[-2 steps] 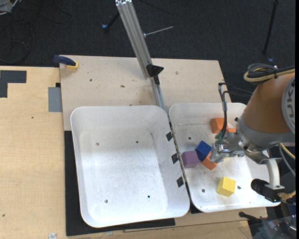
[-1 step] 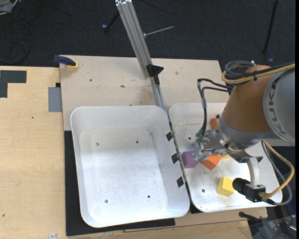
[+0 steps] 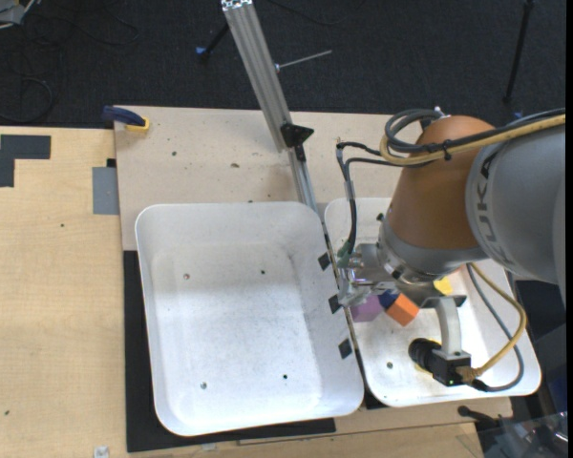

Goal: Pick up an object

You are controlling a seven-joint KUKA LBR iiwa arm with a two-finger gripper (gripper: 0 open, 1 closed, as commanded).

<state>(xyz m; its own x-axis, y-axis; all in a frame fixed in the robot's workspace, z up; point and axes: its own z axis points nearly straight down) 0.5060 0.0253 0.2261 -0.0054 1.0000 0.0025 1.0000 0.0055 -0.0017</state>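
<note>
arm [image 3: 458, 208]: we see it low over the right bin [image 3: 516, 375]
jaws: we cannot tell
objects: purple block [image 3: 368, 306], orange block [image 3: 401, 308] beneath wrist

A small orange block [image 3: 401, 308] lies in the lower right part of the picture, in the right white bin [image 3: 516, 375]. It sits tilted, with one corner pointing down. A light purple thing [image 3: 366, 305] lies right beside it on its left, touching it. A bit of yellow [image 3: 443, 284] peeks out just to the upper right. The arm covers the tops of all three.
</note>
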